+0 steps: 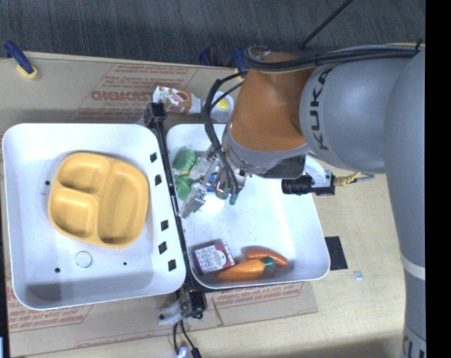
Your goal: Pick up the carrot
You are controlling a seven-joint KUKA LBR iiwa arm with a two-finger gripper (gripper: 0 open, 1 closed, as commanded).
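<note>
Near the right bin's (pixel 303 200) front wall lies the carrot (pixel 244 270), ungrasped; pincer (pixel 210 185) hangs apart, its spread indiscernible.

"KUKA" reads on the grey arm (pixel 359 118); red "CHEMCAST" lettering is printed on the cardboard (pixel 121 95) under the bins.

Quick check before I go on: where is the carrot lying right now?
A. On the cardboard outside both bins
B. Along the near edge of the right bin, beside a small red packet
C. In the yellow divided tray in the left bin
B: the carrot lies along the right bin's near edge, beside the red packet.
</note>
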